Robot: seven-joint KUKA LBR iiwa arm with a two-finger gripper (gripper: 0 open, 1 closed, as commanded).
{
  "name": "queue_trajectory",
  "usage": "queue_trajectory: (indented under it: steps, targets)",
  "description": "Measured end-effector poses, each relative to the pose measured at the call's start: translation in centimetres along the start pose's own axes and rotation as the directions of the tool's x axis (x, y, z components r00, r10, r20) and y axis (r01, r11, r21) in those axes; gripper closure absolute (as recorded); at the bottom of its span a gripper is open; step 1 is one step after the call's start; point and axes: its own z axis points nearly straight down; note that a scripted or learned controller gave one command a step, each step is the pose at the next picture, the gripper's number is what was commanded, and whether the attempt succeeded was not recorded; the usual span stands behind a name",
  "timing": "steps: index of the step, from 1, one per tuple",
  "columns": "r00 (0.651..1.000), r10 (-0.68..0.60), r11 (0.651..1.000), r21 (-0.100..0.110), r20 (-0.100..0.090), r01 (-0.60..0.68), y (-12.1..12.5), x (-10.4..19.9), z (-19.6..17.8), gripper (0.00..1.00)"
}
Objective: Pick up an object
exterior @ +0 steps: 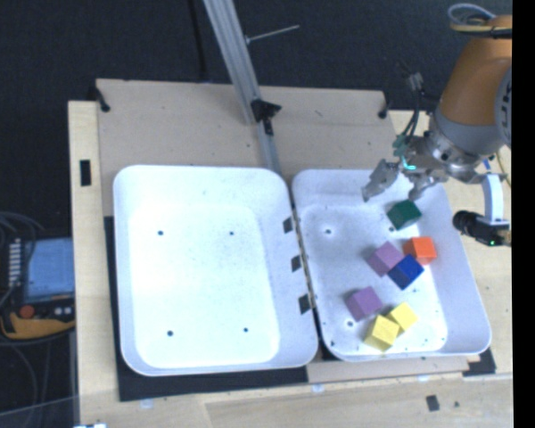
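Observation:
The right bin (339, 205) holds several small blocks: a green one (404, 213), an orange one (421, 249), a blue one (406, 271), two purple ones (384, 258) (365, 301) and two yellow ones (382, 331) (404, 316). My gripper (399, 183) hangs over the bin's far right part, just above and beyond the green block. Its two fingers (377, 181) stand spread apart with nothing between them.
The left bin (143, 194) lies beside the right one. A slanted metal rail (239, 61) runs from the top of the view down to the gap between the bins. Cables and a small box (45, 270) sit at the far left off the bench.

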Motion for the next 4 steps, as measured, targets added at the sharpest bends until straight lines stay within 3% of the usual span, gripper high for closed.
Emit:
queue_trajectory:
  steps: [2,3,4]
  targets:
    - [1.0,0.005,1.0,0.005,0.0,-0.005,0.0,-1.7,11.9,0.0]
    - [1.0,0.006,1.0,0.001,0.001,-0.006,0.0,-1.9,13.5,0.0]
    - [1.0,0.009,1.0,-0.004,0.001,-0.009,0.1,-2.0,12.2,1.0]
